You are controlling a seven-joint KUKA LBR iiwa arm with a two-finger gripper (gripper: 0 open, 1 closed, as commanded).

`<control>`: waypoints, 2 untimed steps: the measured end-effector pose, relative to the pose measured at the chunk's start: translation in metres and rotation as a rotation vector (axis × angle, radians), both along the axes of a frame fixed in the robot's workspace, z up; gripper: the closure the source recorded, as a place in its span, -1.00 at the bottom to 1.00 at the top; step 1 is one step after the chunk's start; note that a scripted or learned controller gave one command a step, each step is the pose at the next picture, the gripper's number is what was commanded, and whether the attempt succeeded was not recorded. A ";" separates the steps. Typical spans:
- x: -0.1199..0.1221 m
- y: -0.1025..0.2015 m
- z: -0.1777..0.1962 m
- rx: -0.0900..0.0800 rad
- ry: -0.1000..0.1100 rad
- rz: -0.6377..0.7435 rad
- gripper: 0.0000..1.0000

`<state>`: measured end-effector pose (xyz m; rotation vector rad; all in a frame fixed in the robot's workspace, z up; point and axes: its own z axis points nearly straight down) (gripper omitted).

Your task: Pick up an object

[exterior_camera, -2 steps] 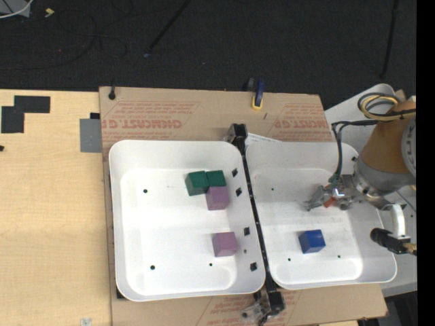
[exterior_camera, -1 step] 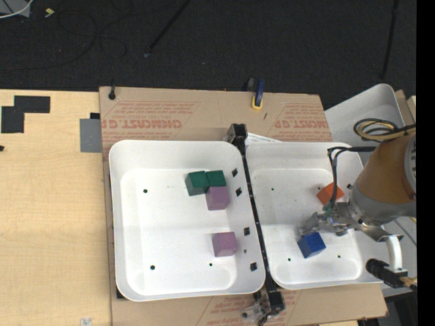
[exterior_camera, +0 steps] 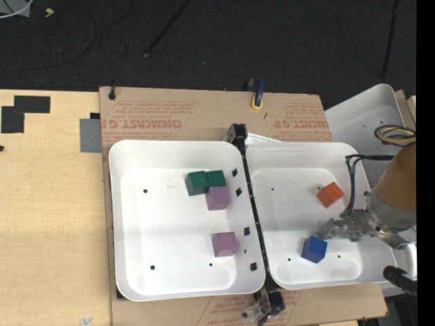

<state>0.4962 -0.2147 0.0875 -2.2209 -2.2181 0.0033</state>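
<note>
**Op:** Since the claw [exterior_camera: 338,228] sits low in the right bin [exterior_camera: 292,175], just right of the blue cube [exterior_camera: 314,249], I take that cube as my target. It lies in the lower right of the frame, near the bin's bottom wall.

**Spotter:** Claw wide or narrow?

**Op:** I cannot tell; it is a grey blur at the wrist and nothing shows between any tips.

**Spotter:** Risks?

**Op:** I judge the claw could clip the cube's edge and shove it against the wall, since it sits off to one side. The orange cube [exterior_camera: 330,194] is well apart, so no worry there.

**Spotter:** Orientation?

**Op:** It looks cubic, so no long axis; its faces sit turned slightly against the bin's walls.
</note>
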 end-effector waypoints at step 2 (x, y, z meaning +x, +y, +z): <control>0.039 0.002 -0.004 0.002 0.004 0.000 -1.00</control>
